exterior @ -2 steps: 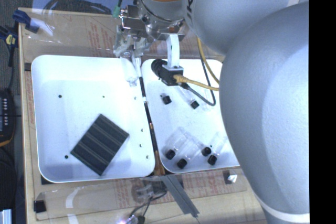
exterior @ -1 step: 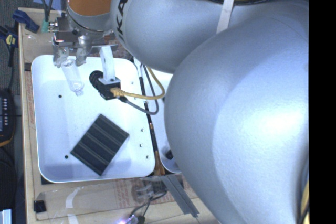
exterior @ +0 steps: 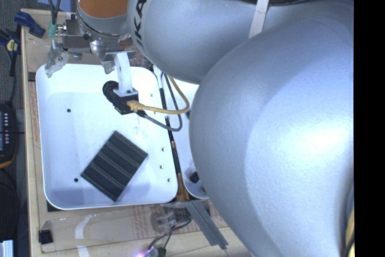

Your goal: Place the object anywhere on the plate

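The right bin [exterior: 191, 188] is largely hidden by the arm [exterior: 271, 129] — a sliver is seen at 4 o'clock of the left bin [exterior: 48, 129].

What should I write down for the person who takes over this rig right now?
End effector: above the upper left corner of the left bin, no object seen in its grip.
Slab: dark, ridged, lying flat in the lower part of the left bin, apart from the end effector.
Arm: covers most of the right bin.
Done: nothing yet.
Left: grasp the slab and put it on the plate.
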